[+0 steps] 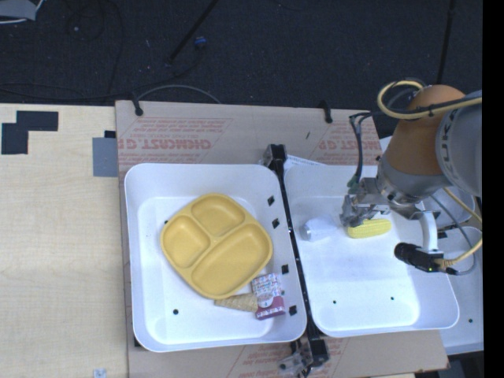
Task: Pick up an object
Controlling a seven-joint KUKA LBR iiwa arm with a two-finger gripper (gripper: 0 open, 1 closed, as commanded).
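The yellow corn cob is lying in the right bin, up near its far right part, and it is sitting right at the tip of my gripper. My gripper is hanging just over the cob's left end, touching it or nearly so, but I cannot tell from this slant whether the cob is actually sitting between anything, so I am not claiming that I am holding it. Whether my gripper is open or closed I cannot tell either, since the metal parts are blurring together there. My arm is reaching in from the right, its orange band showing above the wrist with a yellow cable looping over it. Just left of the cob, a small pale white object is resting on the bin floor, too faint for me to name. A black cylindrical part is sticking out below and to the right of the cob. In the left bin a yellow divided plate is lying flat, taking up much of the middle. At its lower right edge a small red and white packet is resting, touching a tan cone-shaped piece that is poking out from under the plate.
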